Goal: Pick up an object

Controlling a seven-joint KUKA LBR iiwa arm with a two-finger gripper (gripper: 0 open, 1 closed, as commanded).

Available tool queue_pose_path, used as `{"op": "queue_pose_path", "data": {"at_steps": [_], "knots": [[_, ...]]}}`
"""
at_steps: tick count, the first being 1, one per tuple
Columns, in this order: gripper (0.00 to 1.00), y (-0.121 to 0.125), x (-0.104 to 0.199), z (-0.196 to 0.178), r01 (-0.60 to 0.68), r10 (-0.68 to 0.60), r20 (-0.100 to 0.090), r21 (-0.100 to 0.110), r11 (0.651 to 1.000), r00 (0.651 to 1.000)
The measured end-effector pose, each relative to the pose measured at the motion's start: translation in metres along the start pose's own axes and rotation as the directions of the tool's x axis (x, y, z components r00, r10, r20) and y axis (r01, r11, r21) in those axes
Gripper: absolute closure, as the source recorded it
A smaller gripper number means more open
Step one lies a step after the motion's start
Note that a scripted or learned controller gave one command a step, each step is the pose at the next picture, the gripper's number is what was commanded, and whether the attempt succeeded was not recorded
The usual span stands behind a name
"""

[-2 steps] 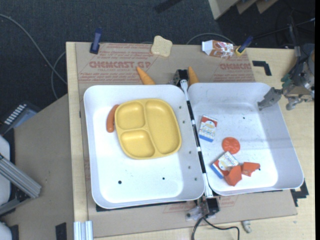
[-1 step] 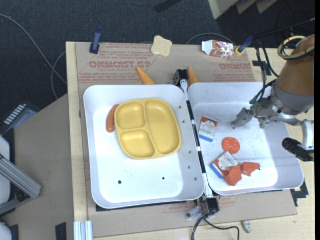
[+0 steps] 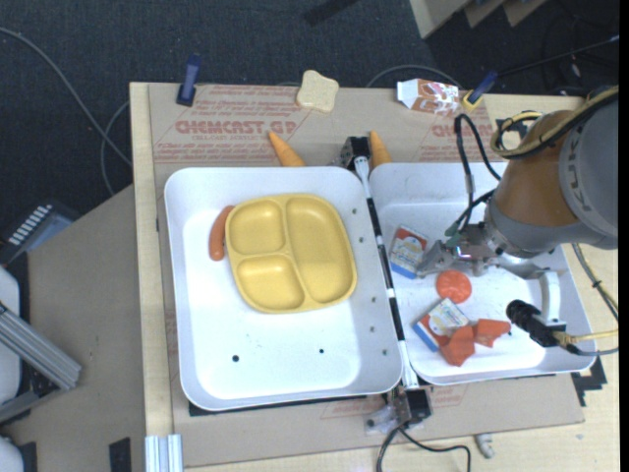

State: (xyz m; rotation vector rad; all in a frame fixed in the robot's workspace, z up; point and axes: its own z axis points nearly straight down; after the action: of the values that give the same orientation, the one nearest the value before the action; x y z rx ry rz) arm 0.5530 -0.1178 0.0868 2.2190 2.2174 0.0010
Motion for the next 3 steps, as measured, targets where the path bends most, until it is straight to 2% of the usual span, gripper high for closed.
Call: {"op": "queue_pose_path", "data": {"at_steps": [1,2,3], "knots": [[0.0,-0.0385,0.016,0.0025,0.0,0.0,-0.004,0.006,1.0,1.0],[0.0,-0.0292,0.0112,0.0024,0.0,0.0,-0.002,0.003,1.0,1.0],[1.0,-0.0289,0.0114,-0.0074,0.0,0.0,-0.002,0.001,1.0,1.0]]}}
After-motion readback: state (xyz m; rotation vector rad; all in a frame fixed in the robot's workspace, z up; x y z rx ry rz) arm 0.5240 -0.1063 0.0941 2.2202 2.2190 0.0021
